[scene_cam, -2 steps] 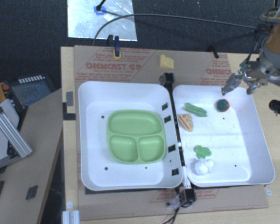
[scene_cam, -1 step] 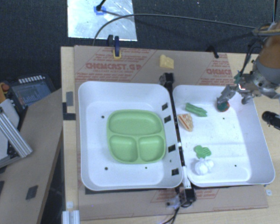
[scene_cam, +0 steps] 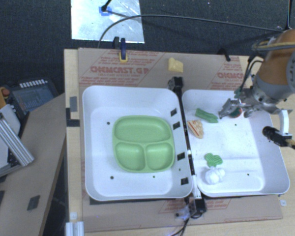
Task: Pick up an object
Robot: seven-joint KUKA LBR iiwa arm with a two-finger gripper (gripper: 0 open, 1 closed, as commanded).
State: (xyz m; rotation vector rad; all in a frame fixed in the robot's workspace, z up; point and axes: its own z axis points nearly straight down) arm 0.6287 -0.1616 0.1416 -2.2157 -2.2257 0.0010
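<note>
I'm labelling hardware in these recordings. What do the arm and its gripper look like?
The arm is a rounded grey body with an orange band above the wrist. Dark cables run along its wrist section. The gripper is a small grey metal assembly with a spot of red near the fingers. A white bracket carrying a black part hangs below the arm.

two bins side by side on the worktop (scene_cam: pixel 73 132). in the left bin (scene_cam: pixel 96 102), a tray (scene_cam: pixel 141 142) at the middle. in the right bin (scene_cam: pixel 270 176): a pod (scene_cam: pixel 205 115) toward the back, a shell (scene_cam: pixel 195 128) just before it by the left wall, a sprig (scene_cam: pixel 213 159) nearer the front, a ball (scene_cam: pixel 213 175) touching it on the front side. above the right bin's back right corner, the gripper (scene_cam: pixel 231 109), just right of the pod. behind the bins, a block (scene_cam: pixel 175 65) on the worktop.
</note>
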